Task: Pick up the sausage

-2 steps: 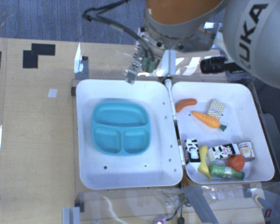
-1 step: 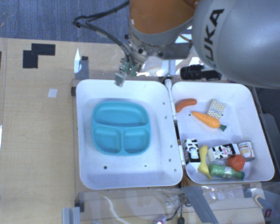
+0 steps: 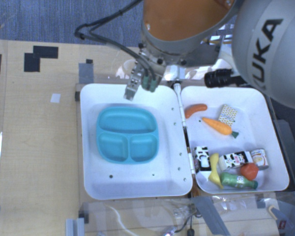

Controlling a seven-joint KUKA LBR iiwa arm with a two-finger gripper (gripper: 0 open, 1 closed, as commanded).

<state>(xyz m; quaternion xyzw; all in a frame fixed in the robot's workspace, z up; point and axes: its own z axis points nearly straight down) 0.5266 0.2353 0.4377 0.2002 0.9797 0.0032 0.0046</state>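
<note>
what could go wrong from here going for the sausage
The gripper hangs over the left bin, above the blue tray, while the sausage lies in the right bin hard by the dividing rims, so a finger may strike the rim. The carrot lies close by and could be nudged or grabbed instead.

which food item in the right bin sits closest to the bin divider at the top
The sausage, reddish-orange and lying alone at the upper left, just above the carrot.

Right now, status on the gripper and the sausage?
Gripper above left bin, holding nothing. Sausage in right bin, near divider. Carrot lies close beside it.
</note>
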